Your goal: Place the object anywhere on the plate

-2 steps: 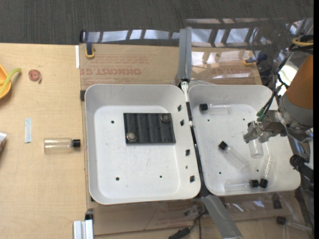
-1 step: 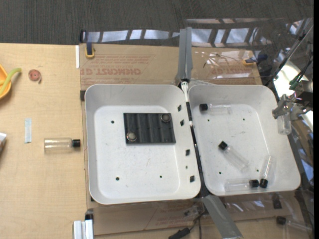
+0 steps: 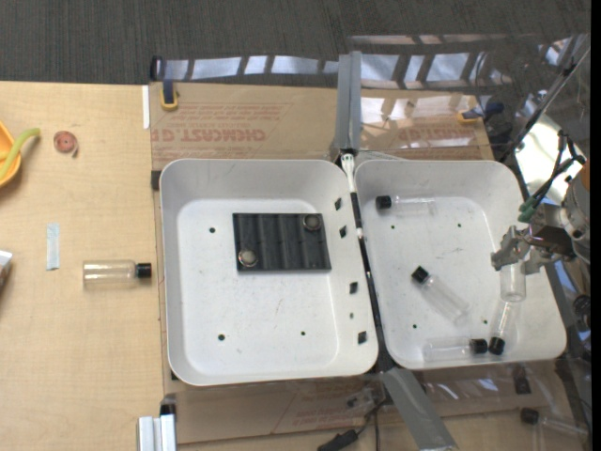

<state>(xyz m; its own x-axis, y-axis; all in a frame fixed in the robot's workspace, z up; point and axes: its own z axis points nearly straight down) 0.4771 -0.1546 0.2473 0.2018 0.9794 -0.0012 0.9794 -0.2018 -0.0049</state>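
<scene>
A: Where's the gripper?
B: Over the right bin's right rim; whether it's wide or narrow, I cannot tell.
A: And the vials?
B: One clear vial just below it, another to its left. The black plate sits far left.

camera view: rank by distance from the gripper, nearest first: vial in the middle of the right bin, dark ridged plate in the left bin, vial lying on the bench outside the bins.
From the gripper at the right bin's right wall:
1. Middle vial, right bin centre.
2. Dark ridged plate, left bin centre.
3. Bench vial, on the wood left of both bins.
</scene>
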